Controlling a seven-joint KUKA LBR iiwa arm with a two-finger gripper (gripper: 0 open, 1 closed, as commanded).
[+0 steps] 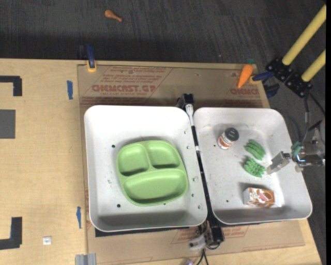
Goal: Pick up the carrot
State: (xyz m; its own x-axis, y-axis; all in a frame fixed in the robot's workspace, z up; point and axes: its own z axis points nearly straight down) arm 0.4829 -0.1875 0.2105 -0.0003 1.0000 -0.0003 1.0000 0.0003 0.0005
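The carrot [244, 75], small and orange with a green top, lies on the brown board just behind the right bin's far edge, outside both bins. My gripper [283, 160] sits low at the right bin's [289, 129] right rim, pointing left toward two green toy vegetables. It is well away from the carrot, roughly a bin's depth nearer the camera. Nothing can be seen held in it.
The right bin holds a small can [227, 138], two green vegetables [254, 149] [253, 166] and a printed packet [260, 196]. A green divided plate [151, 172] fills the left bin [98, 129]. Blue clamps [266, 77] and yellow poles [305, 36] stand near the carrot. Another orange bit [113, 15] lies on the dark floor.
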